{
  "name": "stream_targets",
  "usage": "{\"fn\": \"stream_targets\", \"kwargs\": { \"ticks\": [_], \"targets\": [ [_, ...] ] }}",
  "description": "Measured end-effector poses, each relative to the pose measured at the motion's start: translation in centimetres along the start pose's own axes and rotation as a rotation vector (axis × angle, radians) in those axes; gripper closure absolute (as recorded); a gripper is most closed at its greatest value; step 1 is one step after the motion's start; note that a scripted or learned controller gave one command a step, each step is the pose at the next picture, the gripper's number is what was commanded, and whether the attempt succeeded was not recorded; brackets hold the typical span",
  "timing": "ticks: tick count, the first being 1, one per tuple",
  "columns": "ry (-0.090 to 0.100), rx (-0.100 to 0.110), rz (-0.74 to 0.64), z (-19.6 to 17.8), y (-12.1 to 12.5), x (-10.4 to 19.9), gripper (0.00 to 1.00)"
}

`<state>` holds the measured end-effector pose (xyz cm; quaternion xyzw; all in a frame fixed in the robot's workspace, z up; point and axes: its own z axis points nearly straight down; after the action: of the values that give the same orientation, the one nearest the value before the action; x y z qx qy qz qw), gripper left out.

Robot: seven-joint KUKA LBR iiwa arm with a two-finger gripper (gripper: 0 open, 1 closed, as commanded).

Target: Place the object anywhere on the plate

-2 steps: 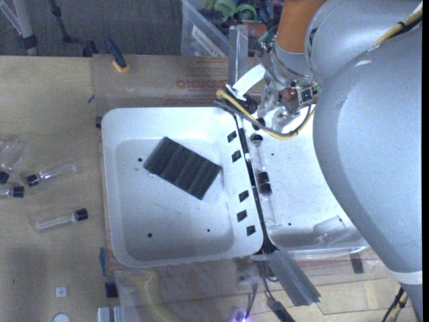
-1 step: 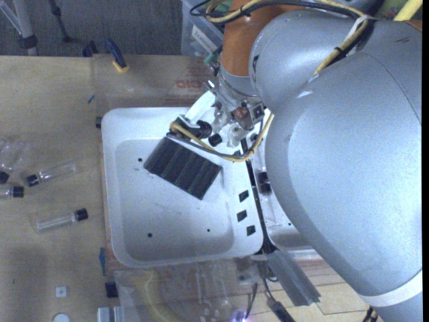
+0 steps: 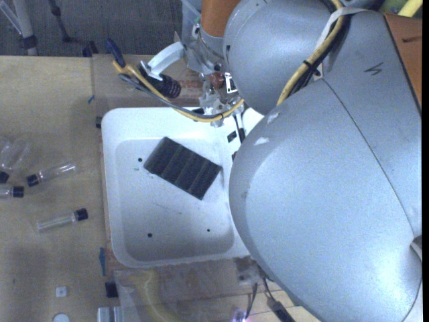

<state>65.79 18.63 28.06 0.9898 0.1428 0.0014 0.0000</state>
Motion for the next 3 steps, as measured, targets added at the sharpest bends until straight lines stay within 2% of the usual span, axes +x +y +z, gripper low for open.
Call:
{"fn": "stream_targets", "kwargs": {
  "ticks": [1,2,3],
  "targets": [
    [0.001,-0.001,0.088,-15.4,-4.1,-0.8,1.0],
    [-0.002,-0.001,0.089,-15.4,-4.7,-2.9,1.0],
    [-0.001,-0.001,0.0,-15.3,-3.5,1.5,1.0]
  ]
}}
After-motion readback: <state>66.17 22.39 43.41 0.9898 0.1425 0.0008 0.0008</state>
